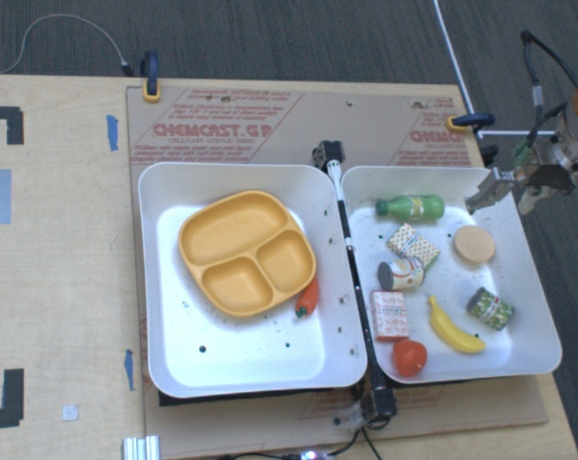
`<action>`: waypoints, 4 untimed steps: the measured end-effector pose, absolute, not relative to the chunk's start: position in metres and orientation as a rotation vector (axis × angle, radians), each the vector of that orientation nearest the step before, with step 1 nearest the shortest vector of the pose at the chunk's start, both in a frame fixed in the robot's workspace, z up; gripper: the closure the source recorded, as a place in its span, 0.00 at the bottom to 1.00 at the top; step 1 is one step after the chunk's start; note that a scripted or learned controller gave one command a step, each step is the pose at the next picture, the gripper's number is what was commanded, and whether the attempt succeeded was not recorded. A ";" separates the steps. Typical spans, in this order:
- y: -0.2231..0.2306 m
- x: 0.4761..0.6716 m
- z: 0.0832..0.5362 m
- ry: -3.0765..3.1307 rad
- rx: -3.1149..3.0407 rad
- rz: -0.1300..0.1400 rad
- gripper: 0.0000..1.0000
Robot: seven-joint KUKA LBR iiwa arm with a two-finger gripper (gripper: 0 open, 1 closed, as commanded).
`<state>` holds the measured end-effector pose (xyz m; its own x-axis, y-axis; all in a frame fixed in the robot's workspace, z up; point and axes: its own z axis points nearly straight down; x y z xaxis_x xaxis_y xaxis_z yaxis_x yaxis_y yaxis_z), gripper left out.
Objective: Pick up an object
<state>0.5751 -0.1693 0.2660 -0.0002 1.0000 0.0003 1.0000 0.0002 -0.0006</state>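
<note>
Objects for picking fill the right bin: one glossy green bottle, one flat tan disc, one curved banana, one round tomato, all down-left of my gripper. It hovers at the bin's upper right rim, wrist tilted; I cannot tell its finger spread, nothing visibly gripped.

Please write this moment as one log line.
gripper: above right bin's far right rim, holding nothing | nearest: tan disc | green bottle: lying
</note>
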 end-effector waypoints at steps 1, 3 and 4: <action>-0.181 0.555 0.118 -2.220 -2.221 0.002 0.00; -0.096 0.498 0.090 -2.232 -2.236 -0.011 0.00; -0.100 0.499 0.102 -2.236 -2.250 -0.011 1.00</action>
<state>0.4995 -0.1004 0.1016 0.0064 0.9998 -0.0169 0.9996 -0.0060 0.0271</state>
